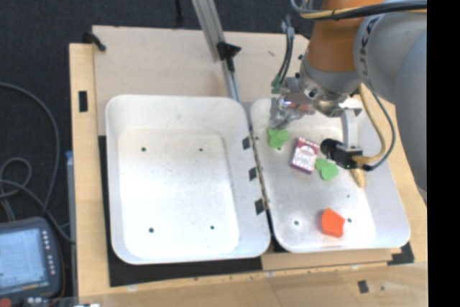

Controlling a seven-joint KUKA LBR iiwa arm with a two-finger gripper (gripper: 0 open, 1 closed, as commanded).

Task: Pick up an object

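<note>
My gripper (pixel 282 118) hangs over the far left part of the right bin (pixel 381 226), under the orange-banded wrist. A small green piece (pixel 277 138) lies just below its tip, close to the bin's left wall; contact between them is unclear. A pink and purple box (pixel 305 154) rests a little to the right of it. Another green piece (pixel 328 170) sits beside that box. An orange block (pixel 332 223) lies near the front of the same bin.
The left bin (pixel 180 176) stands beside the right one, their rims meeting at the middle. A slanted aluminium post (pixel 205 3) rises from behind the bins. A cable with a yellow-tipped connector (pixel 357 172) hangs from the arm over the right bin.
</note>
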